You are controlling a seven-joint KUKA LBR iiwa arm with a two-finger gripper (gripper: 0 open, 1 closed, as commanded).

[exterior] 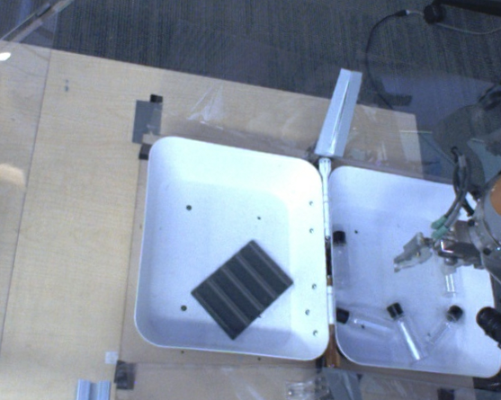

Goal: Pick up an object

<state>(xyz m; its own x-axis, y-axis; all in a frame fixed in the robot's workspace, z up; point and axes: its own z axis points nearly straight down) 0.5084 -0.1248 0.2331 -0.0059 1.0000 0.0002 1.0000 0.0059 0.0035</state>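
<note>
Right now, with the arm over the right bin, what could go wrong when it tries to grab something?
The clear tubes with black caps are thin and lie flat on the right bin, so the gripper may slip off or close beside one. It hangs above bare floor, not over a tube, so a straight drop would likely catch nothing.

High fixed camera, slanted down, both bins [237, 161]

Left bin [165, 229]: dark ribbed pad [242, 289] lying askew, lower middle | right bin [370, 187]: clear tubes with black caps [402, 329] scattered along the near side | pincer [409, 256] hovering over right bin (finger state hard to read) | tabletop [49, 215] pale wood.
</note>
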